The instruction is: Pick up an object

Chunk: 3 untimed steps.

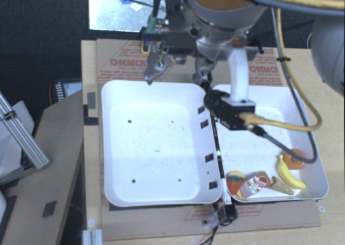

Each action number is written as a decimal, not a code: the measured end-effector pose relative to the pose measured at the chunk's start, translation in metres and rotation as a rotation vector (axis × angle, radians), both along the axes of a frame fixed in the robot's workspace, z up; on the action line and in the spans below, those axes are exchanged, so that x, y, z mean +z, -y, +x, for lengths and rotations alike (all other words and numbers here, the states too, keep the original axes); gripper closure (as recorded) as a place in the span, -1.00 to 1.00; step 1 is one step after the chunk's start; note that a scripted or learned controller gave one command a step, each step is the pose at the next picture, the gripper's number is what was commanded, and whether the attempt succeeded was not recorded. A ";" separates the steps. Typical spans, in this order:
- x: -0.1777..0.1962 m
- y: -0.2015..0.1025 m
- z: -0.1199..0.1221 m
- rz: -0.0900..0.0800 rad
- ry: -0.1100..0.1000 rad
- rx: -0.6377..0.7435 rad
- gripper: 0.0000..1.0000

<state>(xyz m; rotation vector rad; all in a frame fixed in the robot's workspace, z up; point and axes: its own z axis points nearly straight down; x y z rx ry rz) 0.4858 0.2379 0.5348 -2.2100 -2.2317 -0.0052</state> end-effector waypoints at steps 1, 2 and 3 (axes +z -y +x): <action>0.012 0.003 0.001 0.001 0.002 -0.004 1.00; -0.012 0.038 0.001 -0.003 -0.002 -0.010 1.00; 0.001 0.002 0.002 0.000 0.001 -0.003 1.00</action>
